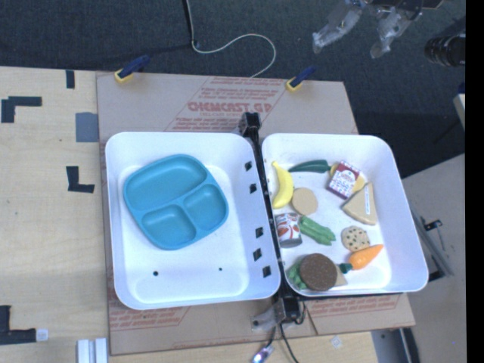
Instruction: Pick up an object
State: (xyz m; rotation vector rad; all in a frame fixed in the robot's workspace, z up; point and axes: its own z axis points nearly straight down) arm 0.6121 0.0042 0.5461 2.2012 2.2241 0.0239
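My gripper (361,35) hangs high at the top right, above and behind the right bin (393,165), well clear of everything. Its two pale fingers are spread apart with nothing between them. In the right bin lie toy foods: a yellow banana (282,185), a green pepper (308,166), a red-and-white box (342,180), a round cracker (305,201), a cheese wedge (362,204), a small can (288,229), a green pickle (317,230), a cookie (354,238), a carrot (365,256) and a burger (317,272).
The left bin (185,278) holds a blue divided plate (175,200). A black hinge strip (261,203) separates the bins. Both rest on a cardboard sheet (219,104) held by clamps. A white cable (234,45) loops behind.
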